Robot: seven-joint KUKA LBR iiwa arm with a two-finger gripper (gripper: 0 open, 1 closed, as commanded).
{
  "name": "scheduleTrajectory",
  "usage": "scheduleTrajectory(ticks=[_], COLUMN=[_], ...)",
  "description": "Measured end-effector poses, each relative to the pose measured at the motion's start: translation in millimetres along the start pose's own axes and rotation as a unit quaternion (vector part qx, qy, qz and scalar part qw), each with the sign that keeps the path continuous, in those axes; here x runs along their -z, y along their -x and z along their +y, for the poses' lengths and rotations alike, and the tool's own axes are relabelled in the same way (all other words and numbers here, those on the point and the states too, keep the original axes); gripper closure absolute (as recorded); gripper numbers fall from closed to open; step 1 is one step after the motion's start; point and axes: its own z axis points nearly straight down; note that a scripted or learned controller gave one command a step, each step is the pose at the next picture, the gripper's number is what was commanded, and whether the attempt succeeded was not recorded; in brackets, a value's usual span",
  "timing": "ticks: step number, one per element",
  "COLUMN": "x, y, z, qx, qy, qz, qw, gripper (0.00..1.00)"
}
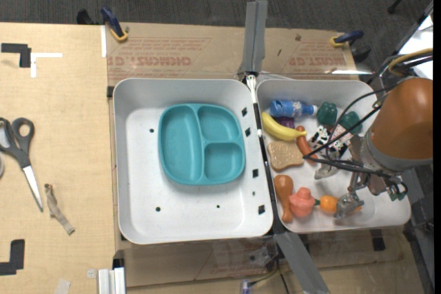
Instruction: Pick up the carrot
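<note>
Your carrot (329, 203) lies at the near edge of the right bin (386, 220), a small orange piece just right of the pink toy (302, 202). The gripper (350, 204) hangs just beside it on the right, low over the bin floor; whether it is clenched or released, you cannot tell. This looks like the approach step. Next, you need it centred over the carrot, clear of the pink toy.

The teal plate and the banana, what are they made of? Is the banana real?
The teal plate, split into three compartments, looks like moulded plastic: one even colour, smooth matte surface, rounded edges. The banana is probably a plastic toy, since its yellow is uniform and faintly glossy, with no brown spots, though from this distance that can't be known for sure.
</note>
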Motion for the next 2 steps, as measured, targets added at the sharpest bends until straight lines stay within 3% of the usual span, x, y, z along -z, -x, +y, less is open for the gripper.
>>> scheduleTrajectory(ticks=[1, 2], x=[-4.1, -4.4], y=[-5.0, 1.2], z=[-1.4, 25.1], qx=[0.006, 0.023], qy=[-0.001, 0.000], qz=[0.000, 0.000], qw=[1.0000, 0.9997], gripper=[0.00, 0.00])
